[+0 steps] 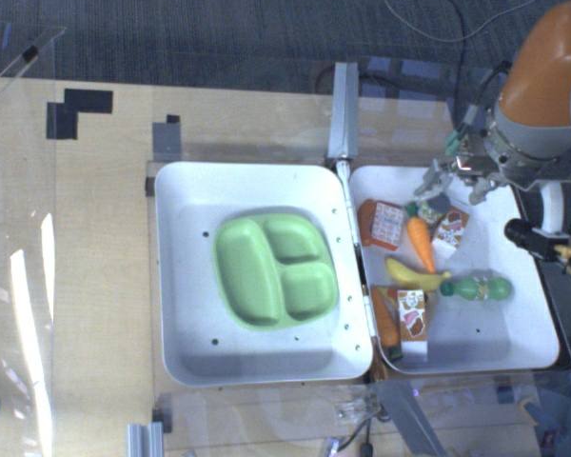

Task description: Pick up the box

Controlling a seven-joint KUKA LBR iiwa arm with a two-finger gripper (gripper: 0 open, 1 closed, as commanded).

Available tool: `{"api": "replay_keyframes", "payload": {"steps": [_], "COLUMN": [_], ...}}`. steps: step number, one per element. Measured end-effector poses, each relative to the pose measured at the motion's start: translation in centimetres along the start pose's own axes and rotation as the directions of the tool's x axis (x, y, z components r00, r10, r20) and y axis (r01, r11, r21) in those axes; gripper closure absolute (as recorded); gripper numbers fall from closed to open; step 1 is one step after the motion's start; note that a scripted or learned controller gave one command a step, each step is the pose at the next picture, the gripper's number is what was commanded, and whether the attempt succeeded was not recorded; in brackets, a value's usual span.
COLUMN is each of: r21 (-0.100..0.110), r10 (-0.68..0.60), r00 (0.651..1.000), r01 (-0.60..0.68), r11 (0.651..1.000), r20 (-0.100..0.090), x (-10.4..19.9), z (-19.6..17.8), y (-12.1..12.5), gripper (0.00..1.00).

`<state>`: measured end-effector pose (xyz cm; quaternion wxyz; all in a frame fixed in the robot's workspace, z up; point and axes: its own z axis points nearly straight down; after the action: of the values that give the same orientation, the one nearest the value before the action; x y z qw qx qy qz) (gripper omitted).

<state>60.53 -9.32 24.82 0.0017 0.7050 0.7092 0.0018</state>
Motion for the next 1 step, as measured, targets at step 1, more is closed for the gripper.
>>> {"api": "replay_keyframes", "payload": {"steps": [1], "r21": [0.001], "r10": [0.046], "r00": [0.999], "r01": [-0.046], "r11": [0.999], "r20": [0.000], "x": [-2.33], "z": [8.87], "y": [-8.68], "gripper": [0.00]}}
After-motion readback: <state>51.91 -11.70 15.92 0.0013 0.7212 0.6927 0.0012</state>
